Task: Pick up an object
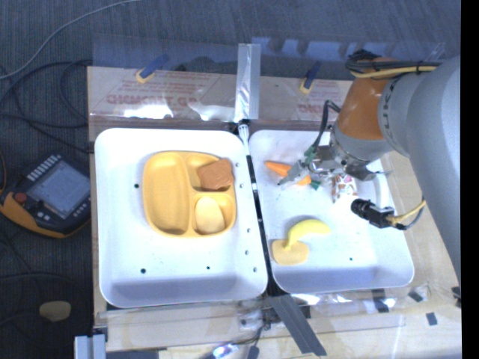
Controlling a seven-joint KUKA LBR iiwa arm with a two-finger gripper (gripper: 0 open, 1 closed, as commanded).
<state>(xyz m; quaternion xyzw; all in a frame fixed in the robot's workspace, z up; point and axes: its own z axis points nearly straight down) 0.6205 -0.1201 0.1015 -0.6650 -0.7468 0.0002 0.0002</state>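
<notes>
The bench (179, 99) stood on dark carpet, bearing two white bins side by side.

Camera view: the left bin (120, 223) held one yellow divided tray (168, 193) with one brown piece (216, 174) at its two o'clock and one pale round piece (210, 215) at its four o'clock. The right bin (374, 264) held one orange carrot-like piece (278, 167) at ten o'clock, one yellow banana (307, 230) and one tan disc (290, 253) towards six o'clock. The gripper (323, 169) was low at the bin's twelve o'clock, just beside the carrot piece. Whether the fingers were apart or together could not be told. Judged stage: descent to grasp, nothing seen held. Next move called for closing on a piece, then lifting.
</notes>
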